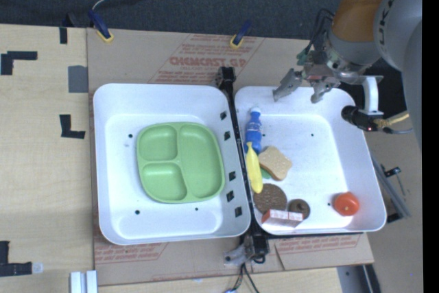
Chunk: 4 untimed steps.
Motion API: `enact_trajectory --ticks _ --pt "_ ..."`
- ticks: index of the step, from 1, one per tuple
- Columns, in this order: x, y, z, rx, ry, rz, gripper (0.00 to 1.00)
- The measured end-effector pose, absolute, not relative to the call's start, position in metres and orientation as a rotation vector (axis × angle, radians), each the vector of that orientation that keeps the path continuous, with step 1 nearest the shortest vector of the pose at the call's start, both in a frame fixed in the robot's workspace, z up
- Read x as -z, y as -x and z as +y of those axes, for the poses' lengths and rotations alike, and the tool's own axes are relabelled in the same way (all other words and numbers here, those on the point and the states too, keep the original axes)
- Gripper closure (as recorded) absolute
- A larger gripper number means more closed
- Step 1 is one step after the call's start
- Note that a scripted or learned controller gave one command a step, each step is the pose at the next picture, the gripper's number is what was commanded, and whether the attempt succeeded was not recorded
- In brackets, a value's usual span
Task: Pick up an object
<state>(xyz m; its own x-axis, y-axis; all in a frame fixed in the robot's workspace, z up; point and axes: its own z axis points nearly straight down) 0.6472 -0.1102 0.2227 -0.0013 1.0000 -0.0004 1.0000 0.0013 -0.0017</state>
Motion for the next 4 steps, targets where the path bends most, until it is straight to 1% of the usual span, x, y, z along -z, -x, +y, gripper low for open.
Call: enact_trajectory --ticks 1,2,3,4 --pt "-0.183 -0.645 -0.083 -0.003 2.218 -2.222 0.00" --pt "-0.184 -0.668 -0.061 -0.001 2.219 -2.223 0.00" --pt "-0.184 -0.628 -0.043 -0.003 2.219 -2.222 0.00" --pt "-0.184 -0.573 -0.051 -0.002 2.219 -2.222 0.00"
